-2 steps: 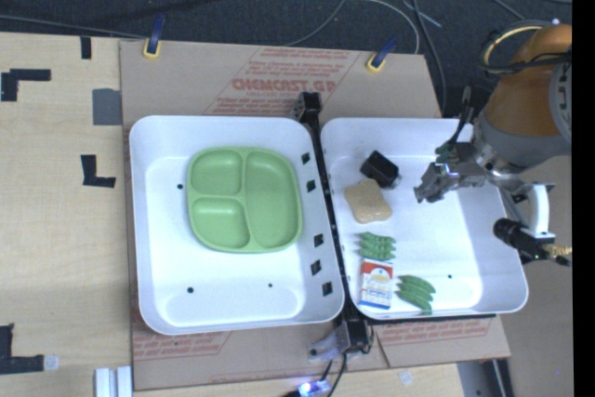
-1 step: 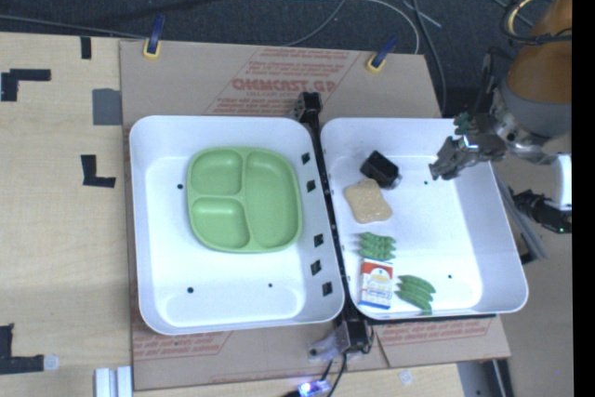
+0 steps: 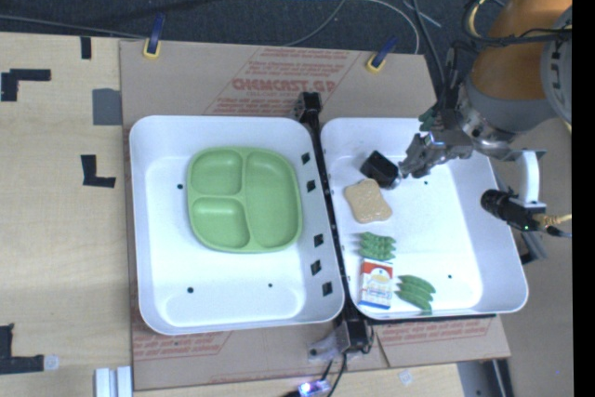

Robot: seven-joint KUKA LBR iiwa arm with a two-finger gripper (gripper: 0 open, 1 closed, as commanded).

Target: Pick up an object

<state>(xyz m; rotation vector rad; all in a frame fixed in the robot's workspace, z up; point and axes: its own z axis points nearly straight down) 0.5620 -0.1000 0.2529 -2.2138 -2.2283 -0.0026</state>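
We see a brown wooden bench [image 3: 56, 200] with two shallow white plastic bins on it, side by side. The left white bin [image 3: 158, 293] holds a light green plate with three sections [image 3: 245, 199] in its middle. The right white bin [image 3: 465, 237] holds the small things. The big grey arm with the orange band [image 3: 521, 42] leans in over the far right corner of that bin, and its wrist tips down toward the left. Our tool [image 3: 416, 158] hangs low near the bin's far edge. We cannot tell how wide it is.

Just to the tool's left lies a small black block [image 3: 379, 167], turned slantwise, nearly touching it. We think this is the thing to pick. Below it sits a tan, bread-like slab [image 3: 368, 201]. Nearer the front edge are a bumpy green toy vegetable [image 3: 376, 245], a small red and white box [image 3: 376, 284] and a green pea pod [image 3: 416, 291].
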